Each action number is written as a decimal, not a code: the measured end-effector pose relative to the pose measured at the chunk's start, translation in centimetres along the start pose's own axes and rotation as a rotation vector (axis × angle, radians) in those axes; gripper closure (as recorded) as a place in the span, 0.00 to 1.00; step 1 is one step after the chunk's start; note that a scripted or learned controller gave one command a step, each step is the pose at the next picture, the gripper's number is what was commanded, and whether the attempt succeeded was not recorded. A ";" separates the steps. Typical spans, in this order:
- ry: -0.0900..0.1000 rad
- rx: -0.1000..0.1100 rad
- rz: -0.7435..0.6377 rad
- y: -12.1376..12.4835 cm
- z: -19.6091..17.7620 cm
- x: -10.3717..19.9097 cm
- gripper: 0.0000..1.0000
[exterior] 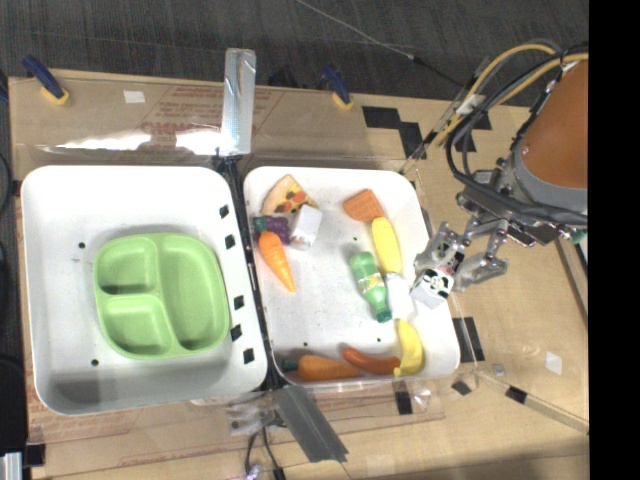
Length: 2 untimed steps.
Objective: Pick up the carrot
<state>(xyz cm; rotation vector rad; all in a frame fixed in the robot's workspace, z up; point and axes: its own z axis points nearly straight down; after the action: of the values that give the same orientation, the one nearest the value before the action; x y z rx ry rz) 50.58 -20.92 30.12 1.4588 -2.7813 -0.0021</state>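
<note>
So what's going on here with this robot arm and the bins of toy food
The arm's gripper hangs just outside the right edge of the right bin, over the bench. Its fingers are spread and hold nothing. The carrot it is meant to pick up lies untouched near the left wall of that bin, with other toy food around it, such as a green bottle and a banana. The left bin holds a green divided plate.

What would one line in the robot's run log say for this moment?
carrot: left side, right bin | gripper: over bin's right rim | grasp: none
</note>
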 end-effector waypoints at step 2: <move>0.001 0.007 -0.528 2.2 -11.1 1.6 1.00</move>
<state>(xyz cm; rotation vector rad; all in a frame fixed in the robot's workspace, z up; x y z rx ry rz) 47.88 -21.03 41.20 2.1367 -2.3062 0.0082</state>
